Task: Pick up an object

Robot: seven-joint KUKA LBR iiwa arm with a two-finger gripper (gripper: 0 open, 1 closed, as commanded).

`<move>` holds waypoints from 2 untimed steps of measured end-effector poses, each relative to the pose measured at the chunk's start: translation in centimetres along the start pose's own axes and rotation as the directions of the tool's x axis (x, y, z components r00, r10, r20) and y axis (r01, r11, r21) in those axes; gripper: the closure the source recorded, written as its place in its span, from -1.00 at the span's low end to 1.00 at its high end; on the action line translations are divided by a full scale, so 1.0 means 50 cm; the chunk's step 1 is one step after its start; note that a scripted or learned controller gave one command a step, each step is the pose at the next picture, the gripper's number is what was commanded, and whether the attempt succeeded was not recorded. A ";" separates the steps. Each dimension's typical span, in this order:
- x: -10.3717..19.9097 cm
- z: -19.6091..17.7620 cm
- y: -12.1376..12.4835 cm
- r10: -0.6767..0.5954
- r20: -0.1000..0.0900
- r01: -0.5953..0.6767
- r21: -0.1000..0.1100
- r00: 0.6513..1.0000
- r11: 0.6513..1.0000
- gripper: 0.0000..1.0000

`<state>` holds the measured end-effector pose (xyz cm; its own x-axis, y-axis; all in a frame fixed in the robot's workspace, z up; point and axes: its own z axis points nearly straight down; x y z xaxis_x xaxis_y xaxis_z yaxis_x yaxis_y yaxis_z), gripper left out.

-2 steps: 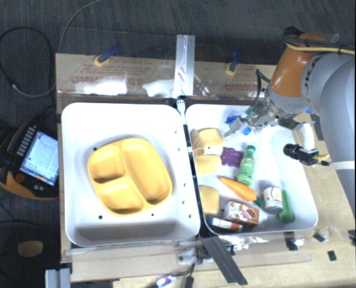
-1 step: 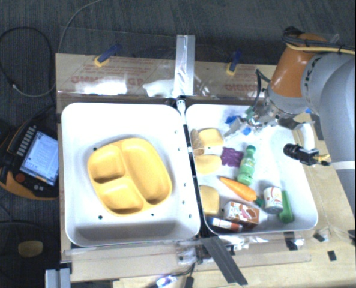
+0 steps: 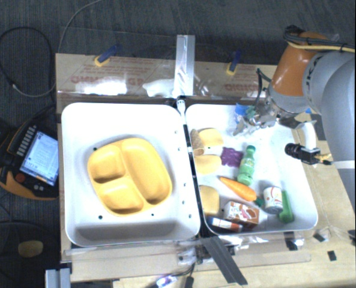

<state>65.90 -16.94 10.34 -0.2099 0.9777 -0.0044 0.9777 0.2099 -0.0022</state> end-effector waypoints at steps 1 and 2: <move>0.000 0.000 0.000 0.000 0.000 0.000 0.000 1.000 1.000 -1.00; 0.058 0.027 -0.096 0.046 0.003 -0.046 -0.013 0.999 0.999 -1.00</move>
<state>60.61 -15.13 8.99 -0.1645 0.9863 -0.0076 0.9863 0.1646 0.0106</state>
